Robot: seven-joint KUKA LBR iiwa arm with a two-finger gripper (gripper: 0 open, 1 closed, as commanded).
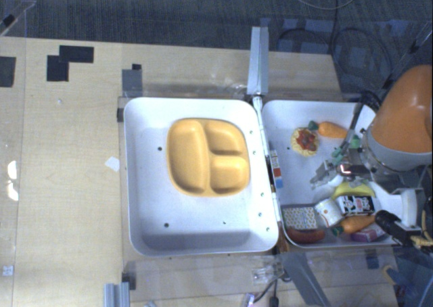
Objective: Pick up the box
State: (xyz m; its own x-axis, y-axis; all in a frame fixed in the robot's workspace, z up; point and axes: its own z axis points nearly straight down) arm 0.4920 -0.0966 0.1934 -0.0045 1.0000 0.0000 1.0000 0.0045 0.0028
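Note:
A small grey box (pixel 300 218) with a speckled pattern lies flat at the front left corner of the right bin (pixel 284 130). My gripper (pixel 329 166) hangs over the middle of that bin, behind and to the right of the box and apart from it. Its fingers (pixel 319 175) stand spread, open, with nothing between them. The arm's orange band (pixel 406 116) fills the right side and hides part of the bin.
Around the box lie a white can (pixel 328 211), a banana (pixel 355 191), a dark red sausage (pixel 306 235) and a carrot (pixel 357 224). A pizza slice (pixel 306 140) and another carrot (pixel 331 130) lie at the back. The left bin (pixel 142 163) holds a yellow divided tray (pixel 206 157).

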